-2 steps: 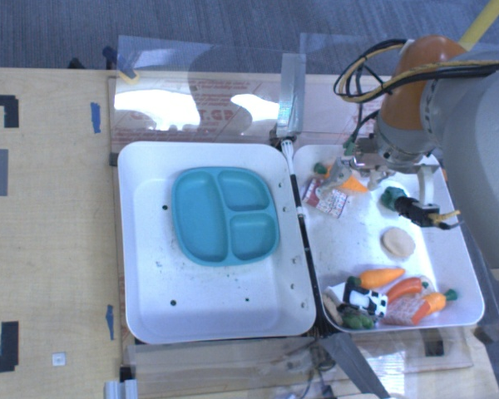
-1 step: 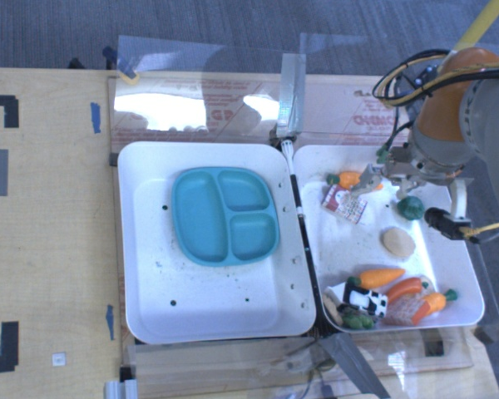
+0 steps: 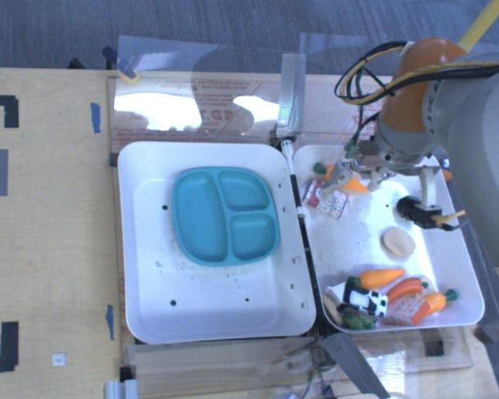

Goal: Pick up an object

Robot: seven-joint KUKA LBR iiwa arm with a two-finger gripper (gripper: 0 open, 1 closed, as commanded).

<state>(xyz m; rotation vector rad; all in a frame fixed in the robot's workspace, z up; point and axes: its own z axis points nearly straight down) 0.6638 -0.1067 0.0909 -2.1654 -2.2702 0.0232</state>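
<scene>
I am reaching in over the right bin (image 3: 466,248), and my gripper (image 3: 355,166) is hanging low at its far left corner, just above a small orange piece (image 3: 354,184) and beside a red-and-white packet (image 3: 327,200). Whether I am clamped on anything I cannot tell; the view is too cluttered there. A beige round piece (image 3: 397,242) is lying mid-bin, with toy carrots (image 3: 403,289) heaped near the front wall. A teal divided plate (image 3: 225,215) is sitting in the left bin (image 3: 150,306).
</scene>
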